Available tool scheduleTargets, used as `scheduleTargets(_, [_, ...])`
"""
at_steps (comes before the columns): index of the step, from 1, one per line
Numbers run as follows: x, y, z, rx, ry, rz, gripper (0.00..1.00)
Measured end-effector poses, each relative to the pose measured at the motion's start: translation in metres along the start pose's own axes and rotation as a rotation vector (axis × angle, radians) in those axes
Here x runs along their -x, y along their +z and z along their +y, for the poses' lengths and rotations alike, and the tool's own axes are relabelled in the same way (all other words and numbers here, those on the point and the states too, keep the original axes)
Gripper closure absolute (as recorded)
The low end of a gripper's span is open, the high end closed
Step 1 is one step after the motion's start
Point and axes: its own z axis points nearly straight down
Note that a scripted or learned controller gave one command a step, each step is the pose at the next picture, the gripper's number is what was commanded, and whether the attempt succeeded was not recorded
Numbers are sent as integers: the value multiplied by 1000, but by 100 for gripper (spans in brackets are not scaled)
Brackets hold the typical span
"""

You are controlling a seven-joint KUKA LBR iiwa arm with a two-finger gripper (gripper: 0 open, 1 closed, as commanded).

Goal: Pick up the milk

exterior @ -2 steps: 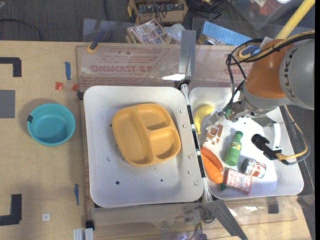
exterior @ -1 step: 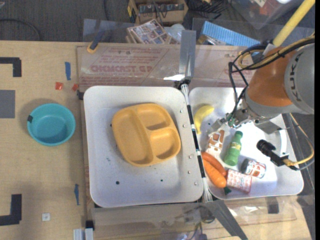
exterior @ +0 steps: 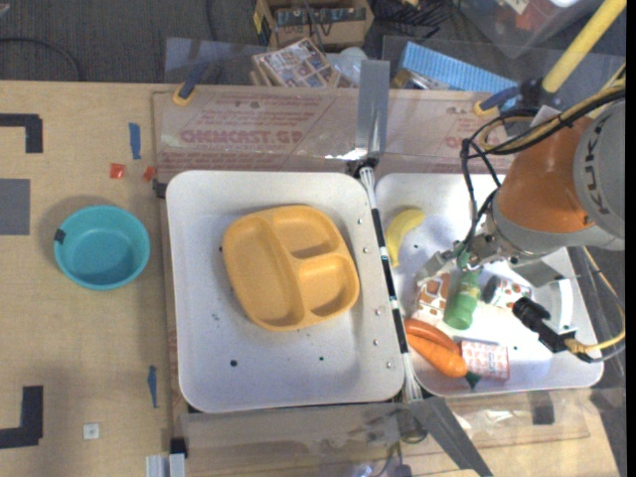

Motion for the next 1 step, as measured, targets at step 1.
scheduleTargets(1, [-3, 0, -14, -1, 185, 3, 0])
